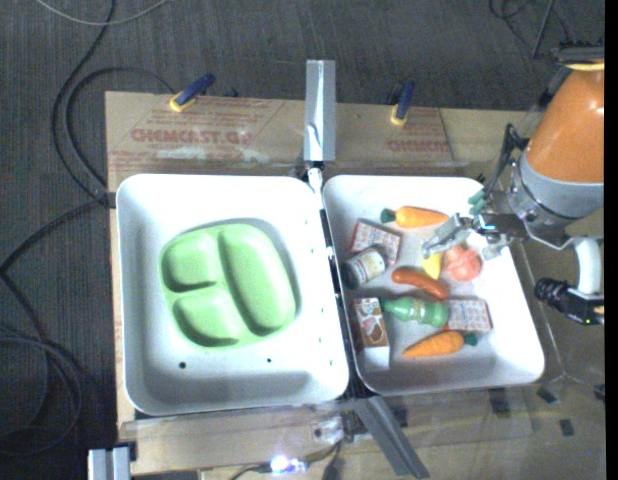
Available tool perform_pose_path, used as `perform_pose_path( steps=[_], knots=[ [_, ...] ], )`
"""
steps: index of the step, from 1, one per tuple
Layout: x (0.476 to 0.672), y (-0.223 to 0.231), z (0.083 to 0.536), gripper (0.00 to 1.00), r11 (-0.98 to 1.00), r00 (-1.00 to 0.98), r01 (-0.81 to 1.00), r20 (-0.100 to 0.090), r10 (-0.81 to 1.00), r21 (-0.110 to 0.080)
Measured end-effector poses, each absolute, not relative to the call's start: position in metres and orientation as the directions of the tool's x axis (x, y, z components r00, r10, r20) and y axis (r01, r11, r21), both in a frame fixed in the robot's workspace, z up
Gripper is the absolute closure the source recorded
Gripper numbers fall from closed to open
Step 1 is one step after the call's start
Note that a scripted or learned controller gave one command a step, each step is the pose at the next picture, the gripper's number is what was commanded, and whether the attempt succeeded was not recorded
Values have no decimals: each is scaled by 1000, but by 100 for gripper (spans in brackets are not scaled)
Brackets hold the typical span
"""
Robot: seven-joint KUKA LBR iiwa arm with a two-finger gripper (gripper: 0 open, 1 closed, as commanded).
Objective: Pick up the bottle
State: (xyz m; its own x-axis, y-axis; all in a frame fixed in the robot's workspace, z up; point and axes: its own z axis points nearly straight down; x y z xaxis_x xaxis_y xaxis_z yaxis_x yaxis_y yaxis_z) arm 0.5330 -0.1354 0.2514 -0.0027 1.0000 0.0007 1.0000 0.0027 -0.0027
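Green plastic bottle [416, 312] lying in glossy white bin [509, 353]; hand [455, 234] state indiscernible.

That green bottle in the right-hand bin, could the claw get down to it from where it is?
Probably yes. The bottle lies on its side with nothing on top. The claw hovers nearby, but a sausage and carrot crowd its sides.

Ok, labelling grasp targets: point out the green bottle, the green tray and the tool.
Green plastic bottle [417, 312], camera view, mid-body.
Green three-compartment tray [229, 281], camera view, centre.
Tool [451, 236], camera view, between fingertips.
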Motion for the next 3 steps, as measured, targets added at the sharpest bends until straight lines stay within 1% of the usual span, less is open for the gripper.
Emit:
perform_pose_path(
  steps=[1,2,3],
  knots=[
    [483,-116,124,0,23,-23,1000,2,1000,-4],
    [505,-124,90,0,-80,80,997,3,997,8],
    [506,-125,99,100,-80,80,997,1,997,11]
  ],
)
